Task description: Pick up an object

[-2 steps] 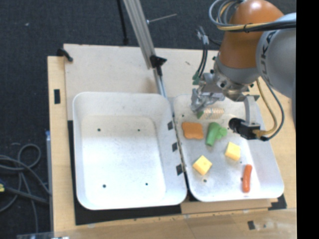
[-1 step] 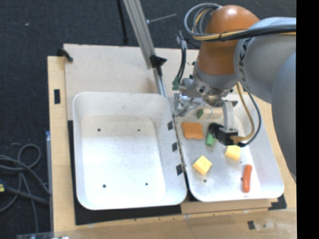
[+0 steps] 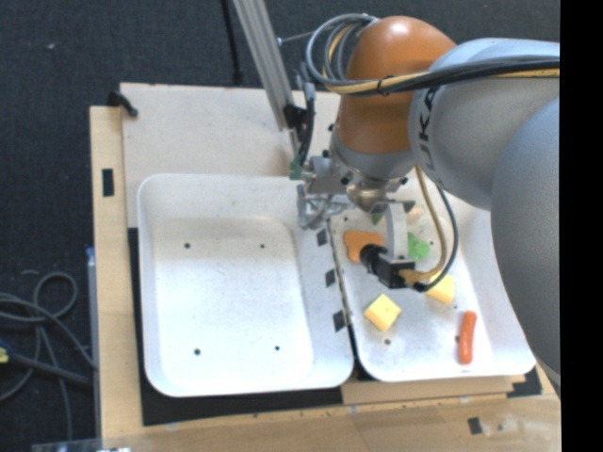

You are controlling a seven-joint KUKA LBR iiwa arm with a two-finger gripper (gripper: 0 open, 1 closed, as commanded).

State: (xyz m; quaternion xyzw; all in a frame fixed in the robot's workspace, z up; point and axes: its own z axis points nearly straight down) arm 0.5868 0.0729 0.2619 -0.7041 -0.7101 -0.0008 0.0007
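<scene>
Currently down low in the right bin (image 3: 415, 354), near its upper-left corner: gripper (image 3: 382, 217) hanging straight below the orange wrist band, reached in from the right. Opening of gripper: can't tell, wide or narrow. Masked by wrist bulk from this angle, so no claim of anything held.

Likeliest target: orange piece (image 3: 355, 244), flat on bin floor just beside gripper, close to the wall next to the left bin (image 3: 226, 281). Prob. chosen as nearest obj. & lying apart from the rest. Tucked near that wall tho, so little room on that side.

Other candidates, all in right bin:
- green bit (image 3: 418, 248), just right of gripper
- yellow cube (image 3: 382, 313), nearer front, clear of walls, easy approach from above
- yellow wedge (image 3: 441, 292), near the cube, not touching
- red-orange stick (image 3: 465, 337), by front-right rim

Scattered loosely, none stacked, which suits top-down grabs one at a time.

Left bin: nothing in it to grab, hence no reason to go there.

Stage, as a guess: descent/grasp attempt on orange piece, lift not yet done. Risk: nudging piece against the wall instead of catching it.
</scene>
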